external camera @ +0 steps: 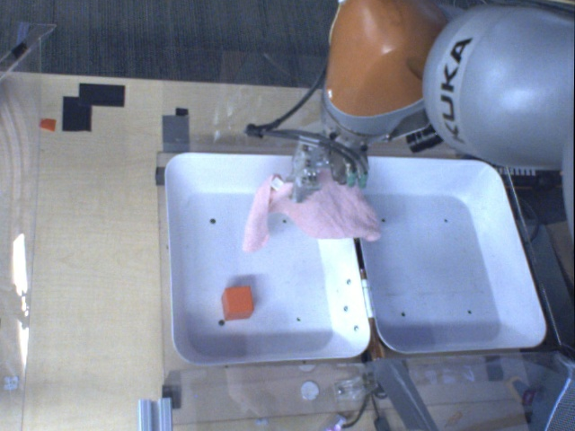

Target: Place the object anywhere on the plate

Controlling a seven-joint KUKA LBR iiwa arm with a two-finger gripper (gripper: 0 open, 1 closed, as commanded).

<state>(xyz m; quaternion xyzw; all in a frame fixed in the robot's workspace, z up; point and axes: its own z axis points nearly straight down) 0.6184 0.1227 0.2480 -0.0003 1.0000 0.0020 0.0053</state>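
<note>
The grey arm [503, 70] looms nearest, its pincer [328, 171] clamped on a limp pink cloth [314, 212] hanging over the bins' shared rim, at twelve o'clock from a small orange block [238, 303] in the left bin [193, 250]. Carrying looks underway; no plate is apparent, so the drop spot needs choosing.

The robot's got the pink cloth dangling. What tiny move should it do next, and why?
Probably slide sideways a little before lowering. The gripper has its jaws pinching the floppy pink cloth, which hangs right across the rims where the left white shallow bin and the right white shallow bin meet. Dropped here, it would likely drape over both.
</note>
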